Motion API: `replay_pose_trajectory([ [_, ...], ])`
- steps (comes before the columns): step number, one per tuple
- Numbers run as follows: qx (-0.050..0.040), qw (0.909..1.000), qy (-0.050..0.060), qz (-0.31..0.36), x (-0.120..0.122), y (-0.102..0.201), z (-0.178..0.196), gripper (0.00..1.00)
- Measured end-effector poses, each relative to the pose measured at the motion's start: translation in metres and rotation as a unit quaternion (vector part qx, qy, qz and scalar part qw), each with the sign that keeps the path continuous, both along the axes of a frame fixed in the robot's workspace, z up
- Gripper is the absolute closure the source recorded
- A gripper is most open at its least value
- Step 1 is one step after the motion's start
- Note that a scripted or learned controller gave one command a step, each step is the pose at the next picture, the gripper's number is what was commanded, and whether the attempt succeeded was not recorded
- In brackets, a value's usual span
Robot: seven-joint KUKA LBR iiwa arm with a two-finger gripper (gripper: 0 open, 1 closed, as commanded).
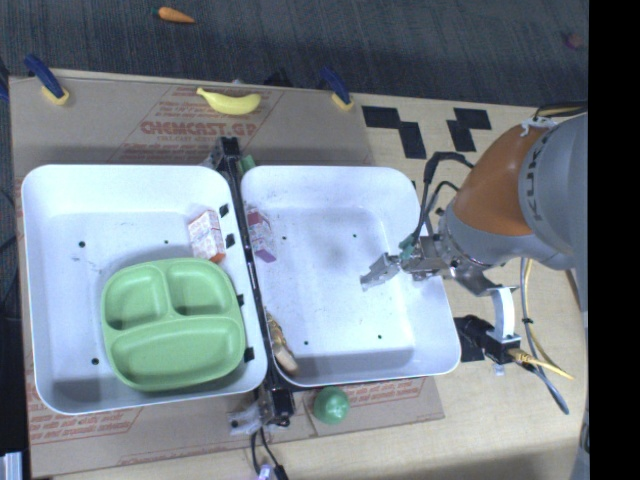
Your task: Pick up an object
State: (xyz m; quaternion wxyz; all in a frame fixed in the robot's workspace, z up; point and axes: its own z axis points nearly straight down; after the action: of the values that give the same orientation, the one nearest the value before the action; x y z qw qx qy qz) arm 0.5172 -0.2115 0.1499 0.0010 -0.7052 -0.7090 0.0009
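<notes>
We see arm (530, 193) cut off at right edge. Gripper (378, 271) too small, blurred; finger state unreadable. Packet (204, 234) print illegible. Item (281, 351) at right bin (400, 353) left wall half hidden, unidentifiable.

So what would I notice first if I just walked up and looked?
Probably the big light green tray with three compartments, lying in the left bin. Next, the grey arm with its orange band reaching in from the right, its gripper over the right bin. You might also spot the yellow banana on the cardboard behind the bins and the green ball in front of them.
</notes>
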Motion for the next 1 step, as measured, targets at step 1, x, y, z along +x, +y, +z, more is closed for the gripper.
replay_pose_trajectory([
  [1, 0.0011, 1.0, 0.001, 0.001, -0.0415, 0.0527, -0.0486, 0.0],
])
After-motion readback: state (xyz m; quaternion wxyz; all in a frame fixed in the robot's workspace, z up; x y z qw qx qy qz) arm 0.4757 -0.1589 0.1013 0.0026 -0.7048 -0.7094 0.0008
